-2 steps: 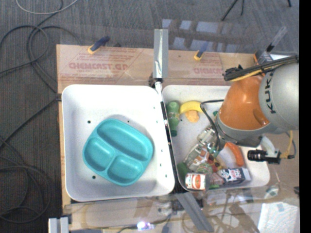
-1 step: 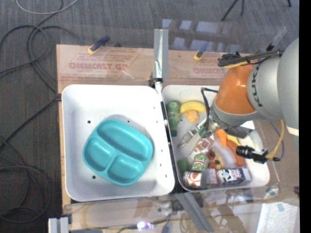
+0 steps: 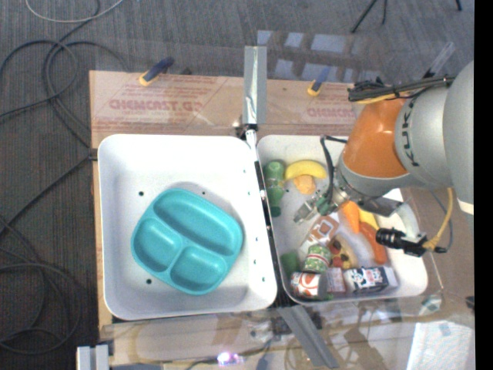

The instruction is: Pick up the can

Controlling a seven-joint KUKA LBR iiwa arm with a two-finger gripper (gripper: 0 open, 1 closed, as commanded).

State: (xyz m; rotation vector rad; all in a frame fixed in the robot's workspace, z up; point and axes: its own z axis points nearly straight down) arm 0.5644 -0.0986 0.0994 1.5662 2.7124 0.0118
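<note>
Your small green-labelled metal can [image 3: 316,257] sits at 6 o'clock in the cluttered right white bin [image 3: 412,284]. The gripper [image 3: 320,205] hovers at its 12 o'clock; can't tell the jaw state.

Turquoise three-compartment plastic tray [image 3: 187,240] in the glossy white left bin [image 3: 123,160]. Right of the tray: yellow curved banana [image 3: 305,170], orange carrot [image 3: 351,215], green-and-white labelled can [image 3: 316,258], orange-and-white carton [image 3: 307,284].
</note>
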